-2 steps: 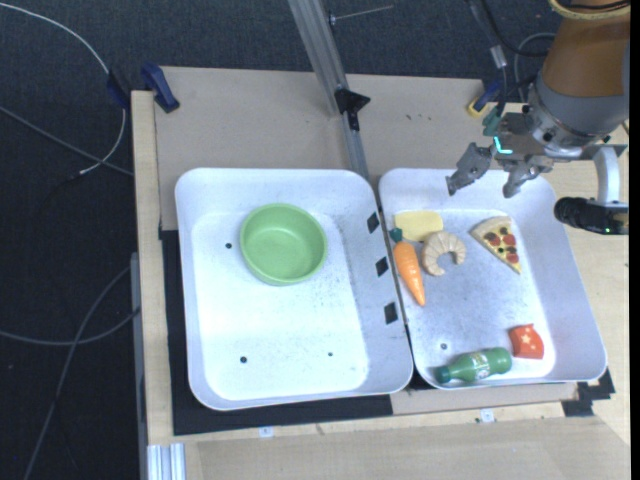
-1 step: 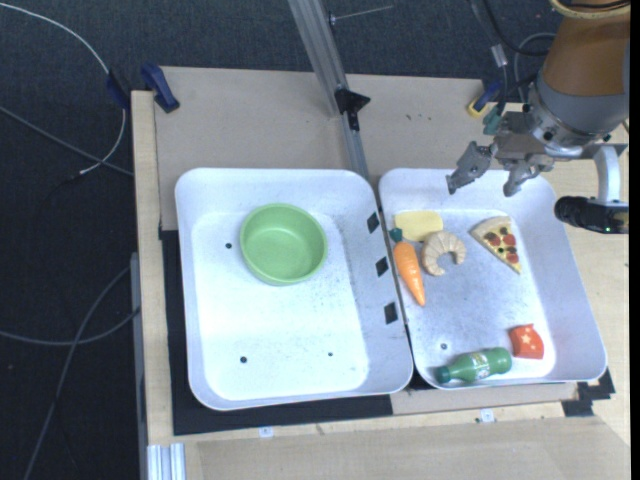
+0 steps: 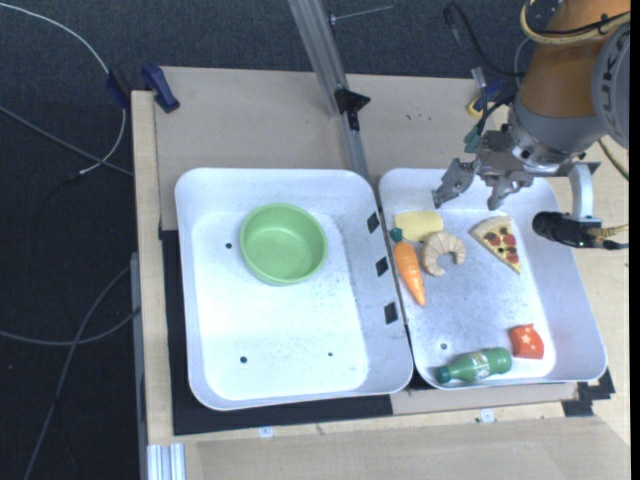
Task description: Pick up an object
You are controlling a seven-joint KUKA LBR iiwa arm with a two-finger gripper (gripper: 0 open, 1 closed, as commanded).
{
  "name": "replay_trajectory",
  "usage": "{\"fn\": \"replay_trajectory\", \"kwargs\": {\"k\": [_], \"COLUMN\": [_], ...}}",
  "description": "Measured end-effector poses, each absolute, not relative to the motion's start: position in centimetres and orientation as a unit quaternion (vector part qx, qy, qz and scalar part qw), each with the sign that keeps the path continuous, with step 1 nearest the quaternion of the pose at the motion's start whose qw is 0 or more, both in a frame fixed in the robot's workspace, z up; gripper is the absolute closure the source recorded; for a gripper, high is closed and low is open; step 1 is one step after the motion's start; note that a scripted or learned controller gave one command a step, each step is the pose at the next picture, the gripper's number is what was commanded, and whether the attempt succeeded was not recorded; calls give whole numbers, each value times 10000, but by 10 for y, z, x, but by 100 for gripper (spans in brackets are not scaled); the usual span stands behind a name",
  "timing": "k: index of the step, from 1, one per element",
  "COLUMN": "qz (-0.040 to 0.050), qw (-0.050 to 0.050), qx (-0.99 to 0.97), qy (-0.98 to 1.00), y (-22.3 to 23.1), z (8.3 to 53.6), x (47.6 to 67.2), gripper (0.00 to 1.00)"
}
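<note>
The gripper [image 3: 476, 188] hangs open and holding nothing over the far end of the right bin [image 3: 570, 313], fingers spread just beyond the cheese [image 3: 419, 224] and the pizza slice [image 3: 499, 242]. In that bin the cheese, carrot [image 3: 408, 271] and croissant [image 3: 443, 252] cluster at the far left with the pizza slice to their right, while the bottle [image 3: 474, 366] and a red piece [image 3: 527, 341] lie at the near edge. The left bin [image 3: 280, 353] holds a green bowl [image 3: 283, 243] toward its far side.
</note>
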State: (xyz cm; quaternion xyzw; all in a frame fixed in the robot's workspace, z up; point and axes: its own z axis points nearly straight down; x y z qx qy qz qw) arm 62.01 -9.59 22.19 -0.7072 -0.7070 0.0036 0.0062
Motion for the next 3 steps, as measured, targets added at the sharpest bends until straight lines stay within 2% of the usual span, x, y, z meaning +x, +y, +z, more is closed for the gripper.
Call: {"fn": "replay_trajectory", "kwargs": {"k": [2, 3], "qz": [38, 2], "qw": [64, 44], "qx": [-7076, -7076], "qy": [-7066, -7066], "y": [-96, -95], "z": [126, 143], "x": [632, 634], "gripper": [0, 100]}}
